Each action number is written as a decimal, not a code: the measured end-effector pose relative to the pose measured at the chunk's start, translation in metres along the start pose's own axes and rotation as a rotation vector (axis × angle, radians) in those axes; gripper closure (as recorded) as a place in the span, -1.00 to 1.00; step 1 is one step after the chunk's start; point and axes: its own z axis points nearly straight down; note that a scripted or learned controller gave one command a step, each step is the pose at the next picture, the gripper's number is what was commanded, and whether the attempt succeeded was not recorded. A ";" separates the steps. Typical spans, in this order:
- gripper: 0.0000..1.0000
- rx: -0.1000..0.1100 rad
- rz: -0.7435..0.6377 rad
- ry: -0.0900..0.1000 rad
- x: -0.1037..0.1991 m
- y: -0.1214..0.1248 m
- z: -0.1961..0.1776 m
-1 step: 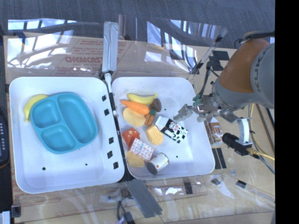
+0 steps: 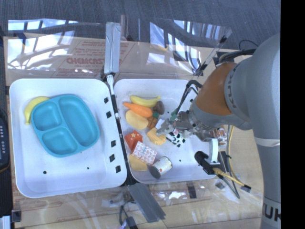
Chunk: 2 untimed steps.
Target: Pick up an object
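Note:
The right bin (image 2: 187, 171) holds a heap of toy food: a yellow banana (image 2: 144, 100), an orange carrot (image 2: 138, 109), a pale potato-like piece (image 2: 136, 119), a cheese wedge (image 2: 156, 137), a red piece (image 2: 133, 139), a red-and-white checked packet (image 2: 144, 152), a yellow slab (image 2: 137, 164) and a small white can (image 2: 162, 166). My gripper (image 2: 169, 128) reaches in from the right, low over the bin's middle, just right of the cheese wedge. A black-and-white checked piece (image 2: 175, 137) lies directly under it. Nothing is visibly held.
The left bin (image 2: 28, 180) carries a blue sectioned plate (image 2: 65, 124) with a yellow banana (image 2: 31, 107) tucked behind its left rim. The grey arm with its orange band (image 2: 217, 94) overhangs the right bin's right side. Clear plastic walls stand behind both bins.

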 end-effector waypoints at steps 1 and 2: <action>-1.00 0.016 0.070 0.007 0.086 0.064 -0.023; -1.00 0.018 -0.234 0.007 0.065 0.094 0.027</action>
